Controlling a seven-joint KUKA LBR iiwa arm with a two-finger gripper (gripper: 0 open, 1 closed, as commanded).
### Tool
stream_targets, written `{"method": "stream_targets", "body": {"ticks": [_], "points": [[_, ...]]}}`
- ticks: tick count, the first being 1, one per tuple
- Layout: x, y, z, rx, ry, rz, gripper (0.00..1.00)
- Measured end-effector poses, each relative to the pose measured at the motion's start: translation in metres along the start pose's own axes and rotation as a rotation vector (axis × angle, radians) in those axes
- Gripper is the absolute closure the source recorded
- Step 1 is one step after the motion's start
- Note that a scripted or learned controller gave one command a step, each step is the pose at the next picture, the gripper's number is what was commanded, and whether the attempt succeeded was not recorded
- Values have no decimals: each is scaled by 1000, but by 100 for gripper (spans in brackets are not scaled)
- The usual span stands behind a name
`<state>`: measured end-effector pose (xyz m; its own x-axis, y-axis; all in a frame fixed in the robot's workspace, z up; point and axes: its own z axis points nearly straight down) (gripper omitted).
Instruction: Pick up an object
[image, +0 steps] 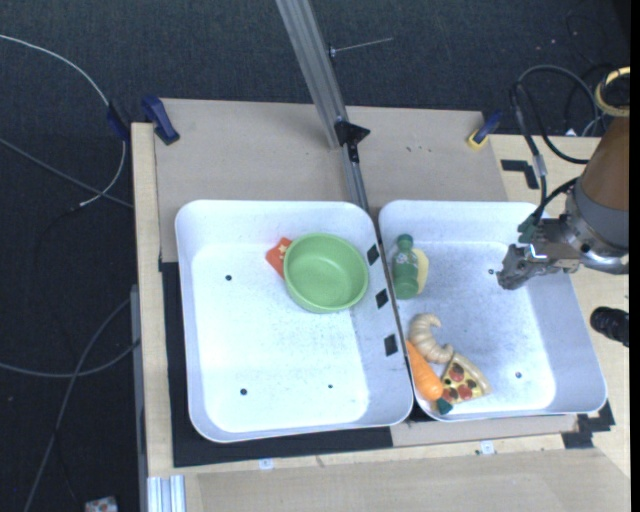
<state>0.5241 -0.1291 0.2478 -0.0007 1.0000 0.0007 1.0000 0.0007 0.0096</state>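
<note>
In the right bin (560, 390) I see the carrot (424, 372), pizza slice (462, 380) and croissant (432, 336) nearest, the green bottle (404, 266) farther, and my pincer (512, 272) above its right side, grip unreadable.

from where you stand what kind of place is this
Probably a robotics lab test bench, not a home. A grey arm reaches over two white bins holding toy food and a green bowl, with loose cables on dark carpet.
</note>
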Motion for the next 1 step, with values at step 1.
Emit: {"method": "stream_targets", "body": {"ticks": [1], "points": [[0, 2, -56, 0, 0, -1, 100]]}}
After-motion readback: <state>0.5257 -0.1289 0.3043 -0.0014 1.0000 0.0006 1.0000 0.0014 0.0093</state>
